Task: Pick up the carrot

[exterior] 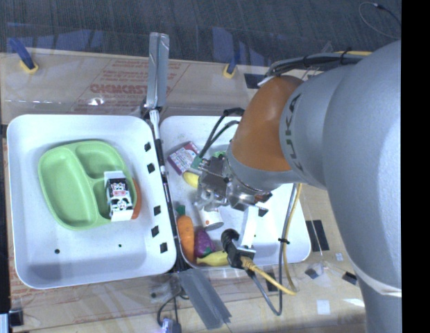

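Observation:
The carrot (186, 234), orange with a green top, lies against the left wall of the right bin (298, 238), near its front. My gripper (207, 209) hangs over the middle of that bin, just right of and slightly behind the carrot, apart from it. The arm's orange band and grey wrist cover much of the bin's right half.
Beside the carrot lie a purple item (204, 242) and a yellow banana (212, 259). A maroon packet (182, 158) and a small yellow piece (191, 180) sit further back. The left bin (35, 255) holds a green divided plate (69, 179) with a cow-print carton (118, 195).

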Robot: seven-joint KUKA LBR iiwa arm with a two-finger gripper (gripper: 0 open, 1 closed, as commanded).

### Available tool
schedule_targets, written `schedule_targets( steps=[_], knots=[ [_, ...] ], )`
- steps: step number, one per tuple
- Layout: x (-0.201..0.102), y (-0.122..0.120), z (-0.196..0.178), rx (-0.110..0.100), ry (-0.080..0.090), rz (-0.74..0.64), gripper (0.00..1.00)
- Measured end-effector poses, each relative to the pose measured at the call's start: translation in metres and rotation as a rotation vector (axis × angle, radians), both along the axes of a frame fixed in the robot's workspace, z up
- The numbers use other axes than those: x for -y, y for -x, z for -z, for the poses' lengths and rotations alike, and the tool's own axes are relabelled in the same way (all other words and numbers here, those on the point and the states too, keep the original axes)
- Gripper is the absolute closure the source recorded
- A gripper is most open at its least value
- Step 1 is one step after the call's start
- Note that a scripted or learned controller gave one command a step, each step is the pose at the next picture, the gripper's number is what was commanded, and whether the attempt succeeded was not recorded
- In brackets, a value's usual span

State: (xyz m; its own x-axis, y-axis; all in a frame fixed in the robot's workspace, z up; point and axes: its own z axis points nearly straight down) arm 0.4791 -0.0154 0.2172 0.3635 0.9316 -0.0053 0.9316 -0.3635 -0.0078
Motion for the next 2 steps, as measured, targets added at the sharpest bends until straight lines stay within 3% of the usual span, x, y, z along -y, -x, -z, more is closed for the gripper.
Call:
schedule_targets(
  steps=[1,2],
  knots=[
    [0.0,0.0,0.0,0.0,0.0,0.0,0.0],
    [0.042,0.003,0.029,0.0,-0.002,0.093,0.0]
  ],
)
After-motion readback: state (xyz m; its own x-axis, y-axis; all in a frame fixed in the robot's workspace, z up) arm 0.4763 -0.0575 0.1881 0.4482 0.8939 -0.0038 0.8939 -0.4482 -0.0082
